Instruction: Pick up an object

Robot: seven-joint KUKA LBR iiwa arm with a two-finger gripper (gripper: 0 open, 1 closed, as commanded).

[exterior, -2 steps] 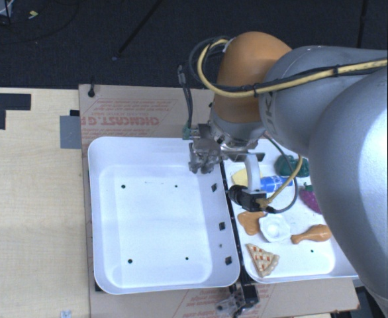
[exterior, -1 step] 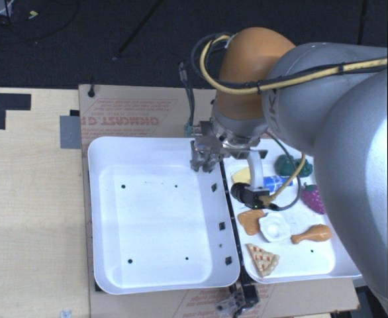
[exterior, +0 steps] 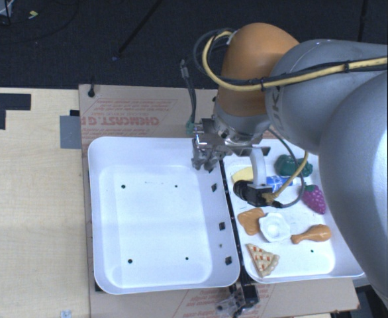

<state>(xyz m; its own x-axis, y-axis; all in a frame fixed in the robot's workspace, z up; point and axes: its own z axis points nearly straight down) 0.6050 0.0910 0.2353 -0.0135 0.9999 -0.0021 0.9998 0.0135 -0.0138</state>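
My gripper (exterior: 204,156) hangs over the back end of the wall between the two white bins, at the right rim of the left bin (exterior: 108,177). Nothing shows in its grasp. The right bin (exterior: 326,260) holds toy foods: a yellow piece (exterior: 242,174) closest to the gripper, a blue item (exterior: 274,181), a green item (exterior: 288,165), purple grapes (exterior: 314,199), an orange piece (exterior: 250,220), a fried egg (exterior: 274,228), a chicken drumstick (exterior: 311,234) and a pizza slice (exterior: 263,260). The arm hides the back of the right bin.
The large grey arm (exterior: 339,124) covers the right side and reaches in over the right bin. Both bins rest on a cardboard sheet (exterior: 134,114) on the wooden bench (exterior: 28,211).
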